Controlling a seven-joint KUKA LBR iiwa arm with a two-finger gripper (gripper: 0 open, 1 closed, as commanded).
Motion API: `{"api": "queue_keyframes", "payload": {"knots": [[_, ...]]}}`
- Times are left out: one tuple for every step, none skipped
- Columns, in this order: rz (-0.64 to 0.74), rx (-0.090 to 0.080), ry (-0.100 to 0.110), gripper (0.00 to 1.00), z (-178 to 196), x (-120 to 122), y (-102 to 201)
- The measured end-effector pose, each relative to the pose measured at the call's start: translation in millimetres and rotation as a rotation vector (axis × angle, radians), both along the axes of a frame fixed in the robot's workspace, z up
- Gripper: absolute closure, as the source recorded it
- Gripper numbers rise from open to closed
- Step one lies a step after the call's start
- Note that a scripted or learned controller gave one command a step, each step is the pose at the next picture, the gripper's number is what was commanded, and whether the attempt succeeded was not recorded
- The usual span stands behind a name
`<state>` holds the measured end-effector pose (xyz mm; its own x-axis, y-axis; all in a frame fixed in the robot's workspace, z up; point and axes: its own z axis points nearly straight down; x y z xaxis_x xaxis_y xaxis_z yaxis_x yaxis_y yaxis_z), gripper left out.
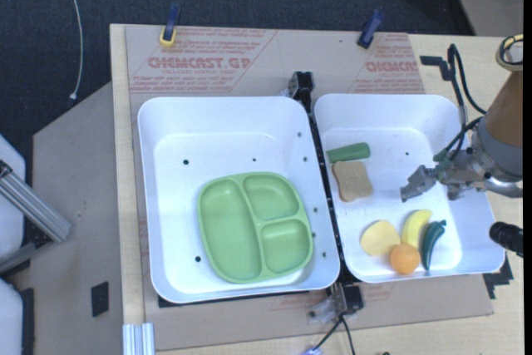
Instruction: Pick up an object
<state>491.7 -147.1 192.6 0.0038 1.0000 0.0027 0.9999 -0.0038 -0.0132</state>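
My jaws [413, 185], apart and empty, hover over the right bin [391, 108], where the crowded banana [415, 227] could slip sideways.

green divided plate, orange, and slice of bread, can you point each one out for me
green divided plate [226, 229]: camera view, on the floor of its long left compartment.
orange [405, 259]: camera view, on the middle of the fruit.
slice of bread [353, 180]: camera view, on the middle of its top face.

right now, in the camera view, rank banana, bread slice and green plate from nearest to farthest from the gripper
1. banana, just below the gripper in the right bin
2. bread slice, to its left, same bin
3. green plate, over in the left bin
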Motion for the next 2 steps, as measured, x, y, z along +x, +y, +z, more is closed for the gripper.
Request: {"api": "queue_keyframes", "payload": {"knots": [[0.004, -0.003, -0.012, 0.00, 5.6, 3.1, 0.2], [0.004, 0.000, -0.005, 0.00, -50.1, -3.2, 9.9]]}}
